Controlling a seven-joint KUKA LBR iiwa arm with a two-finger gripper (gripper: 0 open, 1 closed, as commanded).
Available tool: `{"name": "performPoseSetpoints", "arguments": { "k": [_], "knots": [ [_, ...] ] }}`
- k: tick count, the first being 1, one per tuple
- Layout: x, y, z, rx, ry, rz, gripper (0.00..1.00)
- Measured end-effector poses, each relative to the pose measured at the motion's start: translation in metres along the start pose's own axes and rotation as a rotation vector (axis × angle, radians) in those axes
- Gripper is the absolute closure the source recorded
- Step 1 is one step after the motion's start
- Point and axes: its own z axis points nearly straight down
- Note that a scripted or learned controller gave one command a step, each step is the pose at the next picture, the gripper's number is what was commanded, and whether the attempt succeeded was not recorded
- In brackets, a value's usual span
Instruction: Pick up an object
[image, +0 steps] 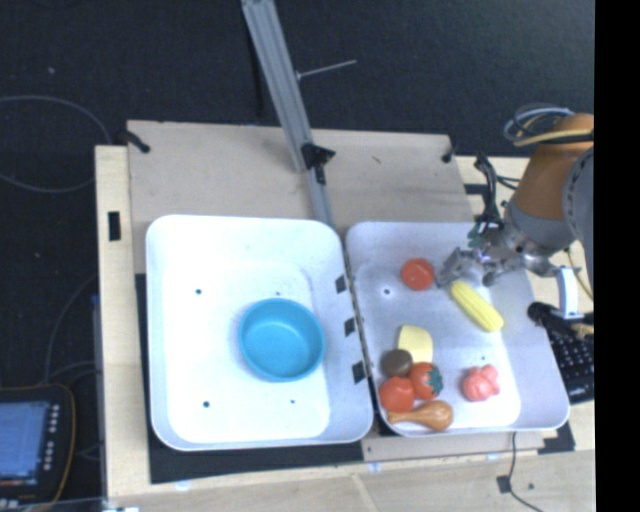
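My gripper (462, 268) hangs low over the upper middle of the right bin (530, 400), reaching in from the right. Its fingers point left and appear spread, with nothing between them. A red tomato-like ball (418, 274) lies just left of the fingertips. A yellow corn cob (476, 305) lies just below the gripper, slanting down to the right. Lower in the bin sit a yellow block (416, 343), a brown round piece (397, 363), a red tomato with a green stem (427, 379), a second red piece (397, 394), an orange gourd (428, 414) and a pink object (481, 383).
The left bin (200, 250) holds a blue bowl (281, 340) near its middle. A grey metal pole (285, 100) slants down from the top to the gap between the bins. A black keyboard-like thing (570, 350) lies right of the right bin.
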Motion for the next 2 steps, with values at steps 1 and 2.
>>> {"name": "performPoseSetpoints", "arguments": {
  "k": [1,2],
  "knots": [
    [-0.001,0.002,-0.017,-0.007,-0.003,-0.002,1.0],
    [-0.004,0.003,-0.064,-0.005,0.007,-0.001,1.0]
  ]
}}
